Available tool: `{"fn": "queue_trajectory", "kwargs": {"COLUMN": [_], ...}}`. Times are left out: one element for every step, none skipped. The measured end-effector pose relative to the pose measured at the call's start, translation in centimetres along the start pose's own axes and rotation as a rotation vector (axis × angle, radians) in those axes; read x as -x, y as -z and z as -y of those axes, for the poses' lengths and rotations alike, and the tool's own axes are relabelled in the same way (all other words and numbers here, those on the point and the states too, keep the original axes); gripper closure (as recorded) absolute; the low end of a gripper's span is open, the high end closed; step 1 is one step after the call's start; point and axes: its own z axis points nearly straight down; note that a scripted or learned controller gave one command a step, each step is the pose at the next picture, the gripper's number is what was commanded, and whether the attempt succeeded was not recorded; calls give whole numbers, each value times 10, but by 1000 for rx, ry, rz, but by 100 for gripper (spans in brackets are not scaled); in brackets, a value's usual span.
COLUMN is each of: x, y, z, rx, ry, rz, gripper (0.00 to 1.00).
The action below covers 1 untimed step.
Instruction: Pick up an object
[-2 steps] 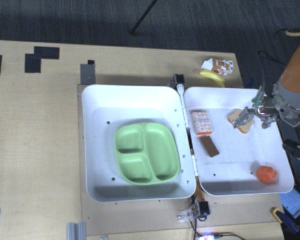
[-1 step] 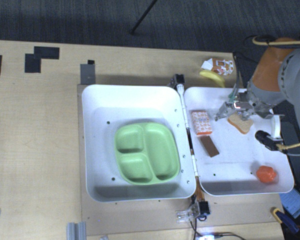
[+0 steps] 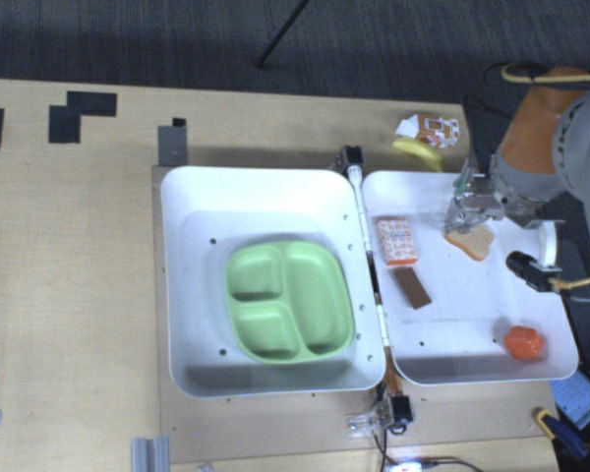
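A green divided tray (image 3: 289, 301) fills the left bin (image 3: 187, 264). In the right bin (image 3: 452, 357), an orange-patterned packet (image 3: 396, 241) lies lengthwise up-down, a brown bar (image 3: 410, 287) just below it slanting toward lower right. The gripper (image 3: 467, 214) hangs over a tan bread slice (image 3: 472, 242); whether it grips cannot be told. An orange ball (image 3: 523, 342) sits near the front right corner.

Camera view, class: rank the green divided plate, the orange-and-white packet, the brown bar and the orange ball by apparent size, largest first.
1. Green divided plate
2. Orange-and-white packet
3. Brown bar and orange ball: too alike to rank.
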Motion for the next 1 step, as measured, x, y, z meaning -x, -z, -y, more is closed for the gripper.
{"fn": "queue_trajectory", "kwargs": {"x": [0], "y": [0], "z": [0], "rx": [-1], "ry": [0], "rz": [0], "gripper": [0]}}
